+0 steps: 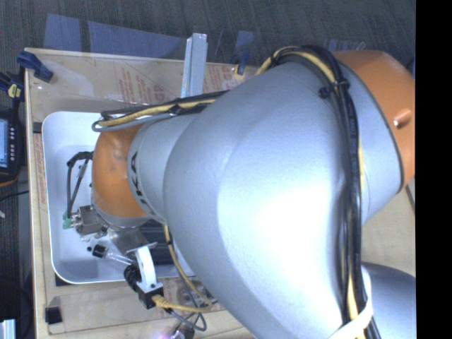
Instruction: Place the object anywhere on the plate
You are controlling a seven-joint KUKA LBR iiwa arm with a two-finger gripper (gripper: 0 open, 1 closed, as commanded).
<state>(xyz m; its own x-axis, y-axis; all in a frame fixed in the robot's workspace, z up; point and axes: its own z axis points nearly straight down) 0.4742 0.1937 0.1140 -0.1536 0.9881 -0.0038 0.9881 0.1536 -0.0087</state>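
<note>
My grey arm (282,189) reaches in from the right and covers most of the bench. Its orange wrist band (116,179) hangs over the left white bin (53,182). Below the band, the gripper (95,233) sits low over the front left part of that bin, seen from behind as a cluster of metal parts and cables. The arm's bulk hides the bin floor beneath the wrist and everything to the right of it.
A bare strip of the left bin's floor shows along its left wall. A wooden bench rim (85,306) surrounds the bin. An upright metal post (195,66) stands at the back, with a blue clamp (33,65) at the back left. A black device (8,143) sits at the left edge.
</note>
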